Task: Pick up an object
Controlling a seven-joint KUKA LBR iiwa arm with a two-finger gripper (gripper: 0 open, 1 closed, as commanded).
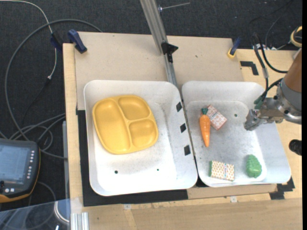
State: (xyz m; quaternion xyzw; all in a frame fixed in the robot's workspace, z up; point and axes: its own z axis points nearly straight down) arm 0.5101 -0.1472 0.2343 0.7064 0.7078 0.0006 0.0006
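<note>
Object to pick: none chosen yet, four candidates, all in the right bin (pixel 268 128); going left to right: left bin (pixel 96 176) carries just a yellow divided plate (pixel 125 124), lying flat, not an easy grab; right bin has a carrot (pixel 205 129) at its left side, a small patterned box (pixel 216 117) touching the carrot's top end, a second patterned box (pixel 222 170) near the front edge, a green lump (pixel 253 166) at front right; end effector (pixel 253 121) hangs over the bin's right-centre, over bare floor, well apart from every item; nothing between the tips; can't tell from this angle whether they're apart or together.

Step, as I read it: approach, no grasp yet.

Next move needs: commit to one target; green lump is nearest and stands free on all sides, so probably the cleanest; carrot and its box touch, risk of nudging both; then centre over the target, line the tips across its narrow side, descend to the floor, close.
</note>
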